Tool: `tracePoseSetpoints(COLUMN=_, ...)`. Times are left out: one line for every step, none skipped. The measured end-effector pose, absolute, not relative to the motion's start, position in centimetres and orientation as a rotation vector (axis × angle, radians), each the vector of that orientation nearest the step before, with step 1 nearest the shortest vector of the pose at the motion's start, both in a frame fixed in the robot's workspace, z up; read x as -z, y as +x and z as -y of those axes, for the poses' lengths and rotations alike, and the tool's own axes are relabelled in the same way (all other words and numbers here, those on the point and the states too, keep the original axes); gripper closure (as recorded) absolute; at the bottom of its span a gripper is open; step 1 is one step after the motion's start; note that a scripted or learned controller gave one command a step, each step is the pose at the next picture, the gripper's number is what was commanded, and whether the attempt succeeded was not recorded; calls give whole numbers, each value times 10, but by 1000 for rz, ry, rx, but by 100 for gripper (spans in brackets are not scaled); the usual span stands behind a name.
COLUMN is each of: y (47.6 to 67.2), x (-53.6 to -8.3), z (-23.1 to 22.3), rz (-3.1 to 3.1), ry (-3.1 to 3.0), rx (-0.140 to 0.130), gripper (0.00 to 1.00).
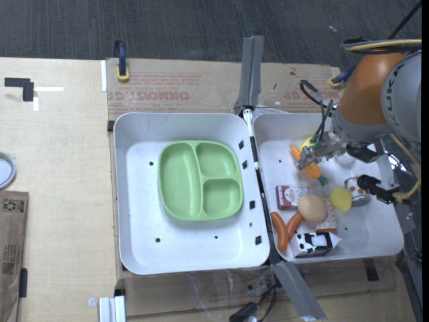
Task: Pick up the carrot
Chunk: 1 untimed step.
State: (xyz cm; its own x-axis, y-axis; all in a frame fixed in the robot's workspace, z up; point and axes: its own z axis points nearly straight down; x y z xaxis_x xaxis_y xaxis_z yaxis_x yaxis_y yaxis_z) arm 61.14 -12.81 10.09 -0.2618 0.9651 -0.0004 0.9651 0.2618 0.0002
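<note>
With the jaws [310,159] low over the carrot [305,162], their state untellable, I'd centre on it, clear of the lemon [340,198].

We look down from one fixed camera set above the bench [53,180], tilted so that the far edge of the bench lies along the top of the frame, with dark floor [167,12] beyond it. We stand far enough back to take in both white bins whole: the left bin [127,200] near the middle of the frame, the right bin [375,243] against its right side. The arm [382,92] comes in from the upper right corner. The near edge of the bench runs along the bottom of the frame.
</note>
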Motion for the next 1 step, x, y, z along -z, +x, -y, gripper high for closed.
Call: tracePoseSetpoints(y=659, x=-192, z=80, rz=-2238, ry=2203, rx=2, gripper=100)
